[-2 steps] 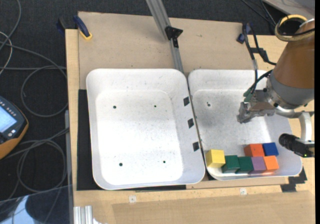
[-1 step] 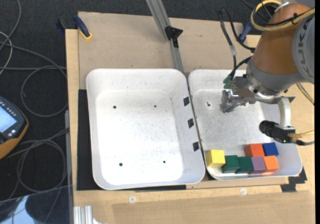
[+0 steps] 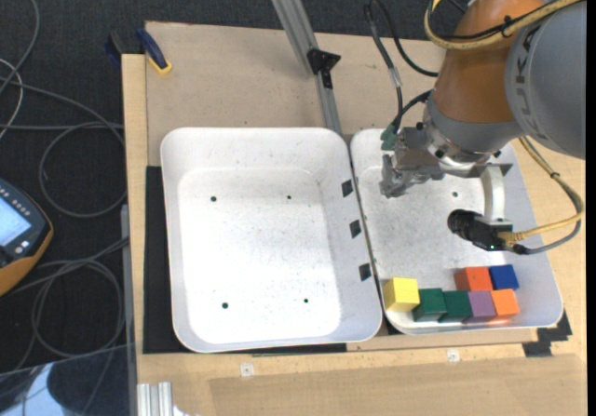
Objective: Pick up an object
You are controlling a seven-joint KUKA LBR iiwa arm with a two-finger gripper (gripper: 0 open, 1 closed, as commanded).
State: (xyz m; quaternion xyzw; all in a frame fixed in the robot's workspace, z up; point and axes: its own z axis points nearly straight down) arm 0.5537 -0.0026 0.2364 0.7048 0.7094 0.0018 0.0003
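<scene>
**Pincer hanging over the right bin, blocks lying at the near edge**

I am reaching in from the right, my grey arm (image 3: 549, 60) with its orange band (image 3: 480, 42) arching over the right bin (image 3: 540, 247). My pincer (image 3: 402, 180) is hanging above the far left part of that bin, close to the wall it shares with the left bin (image 3: 186, 219). From this slanted view I cannot tell how my pincer is set, and I am seeing nothing held in it.

The things I could pick are lying well apart from my pincer, clustered along the bin's near edge. A yellow block (image 3: 402, 292) is sitting at the left end of the cluster, nearly straight below my pincer in the view. Just to its right, two green blocks (image 3: 443, 303) are lying side by side. Further right, a purple block (image 3: 481, 303) is touching an orange block (image 3: 504, 301), with a red block (image 3: 478, 278) and a blue block (image 3: 503, 275) just behind them.

A black part with a yellow cable (image 3: 477, 229) is hanging between my pincer and the blocks. Both bins are resting on the brown surface (image 3: 233, 79).
</scene>
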